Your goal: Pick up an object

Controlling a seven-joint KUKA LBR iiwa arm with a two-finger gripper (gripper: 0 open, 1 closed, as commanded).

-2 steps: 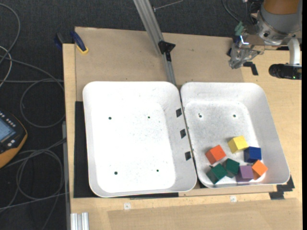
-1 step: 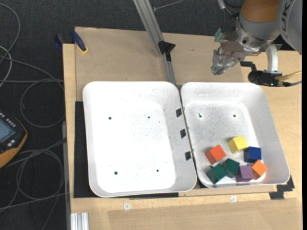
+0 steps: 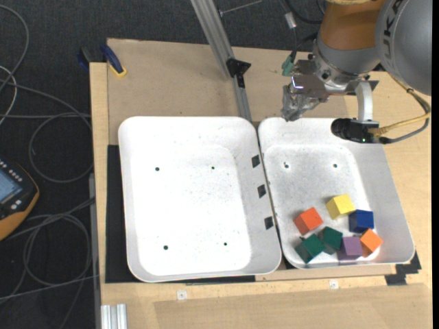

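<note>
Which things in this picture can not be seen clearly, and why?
- Claw, camera view: small and dark under the wrist, so the state of its tips is unclear.
- Purple block: partly covered by neighbouring blocks in the pile.
- Arm: cut off by the top and right edges.
- Yellow device: cut off by the left edge.

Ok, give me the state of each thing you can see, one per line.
Gripper: raised over the right bin's far edge, nothing seen held.
Right bin: blocks bunched in its near corner.
Yellow block: lying free.
Blue block: lying free.
Left bin: flat on the bench.
</note>
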